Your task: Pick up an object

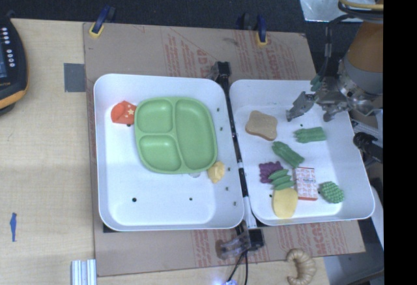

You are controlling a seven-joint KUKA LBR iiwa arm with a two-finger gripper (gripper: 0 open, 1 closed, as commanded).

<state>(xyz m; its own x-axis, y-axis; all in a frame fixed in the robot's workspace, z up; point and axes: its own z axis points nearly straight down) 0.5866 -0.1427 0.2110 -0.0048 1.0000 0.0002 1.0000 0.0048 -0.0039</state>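
The end effector (311,107) hovers over the far part of the right bin (352,212), its 2 fingers spread apart with nothing between them. Taking the bread slice (261,124) as landmark: the end effector is to its right and slightly farther back, a green bean pod (309,135) lies right of it, and another green pod (287,153) sits just in front of it. The green divided plate (176,134) lies left of it, in the left bin (117,205).
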